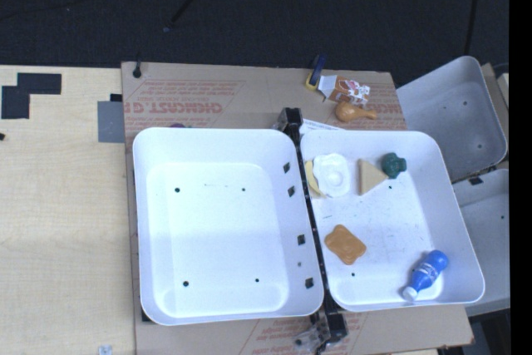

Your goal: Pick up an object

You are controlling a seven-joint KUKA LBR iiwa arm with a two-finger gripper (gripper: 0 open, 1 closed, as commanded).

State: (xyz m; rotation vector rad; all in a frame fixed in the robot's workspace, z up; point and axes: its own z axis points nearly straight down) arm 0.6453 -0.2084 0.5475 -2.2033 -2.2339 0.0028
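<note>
Gripper state: can't tell, nothing here lets me call my gripper wide, narrow or holding.

Candidates all sit in the right bin (399, 220):
- white round egg-like piece (332, 175) near the top left corner, with a yellow piece (311, 177) tucked against its left edge
- tan wedge (371, 176) just beside the white piece, on its right
- dark green lump (393, 165) touching the wedge's upper right corner
- orange-brown flat square (344, 244) mid-bin, well apart from the others
- blue and white bottle (426, 273) lying on its side near the lower right corner, white end toward the rim

Left bin (216, 220) sits alongside, black clips between the two.

Outside the bins, on the cardboard sheet (208, 100) behind the right bin: orange pear-shaped item (353, 111), red and white packet (352, 87), blue and yellow item (316, 72).
</note>
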